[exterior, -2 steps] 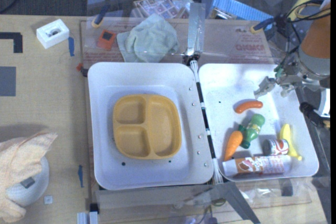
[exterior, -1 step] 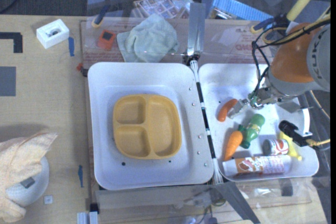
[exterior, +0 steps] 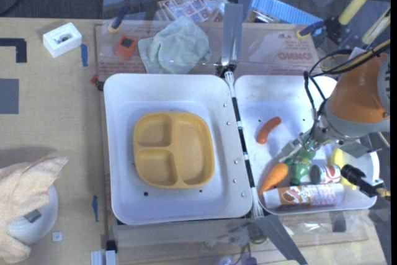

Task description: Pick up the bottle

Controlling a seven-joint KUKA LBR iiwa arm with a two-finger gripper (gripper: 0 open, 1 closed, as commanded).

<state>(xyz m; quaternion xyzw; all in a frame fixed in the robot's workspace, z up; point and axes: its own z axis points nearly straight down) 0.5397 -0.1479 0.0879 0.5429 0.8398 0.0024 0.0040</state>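
Bottle (exterior: 308, 195) lying flat along near wall of right bin (exterior: 248, 96), carrot (exterior: 273, 176) just beside, gripper (exterior: 302, 149) above green item (exterior: 301, 167), finger state unclear, sausage (exterior: 268, 130) in open floor, yellow tray (exterior: 174, 149) centred in left bin (exterior: 118, 133).

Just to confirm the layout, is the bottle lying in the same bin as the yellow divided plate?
No, the bottle lies in the right bin, while the plate sits in the left bin.

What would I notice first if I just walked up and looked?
Probably the yellow plate with three sections, alone in the middle of the left bin. Next, the arm with its orange band reaching from the right into the right bin, its end effector down among a carrot, a sausage and a bottle lying along the near wall.
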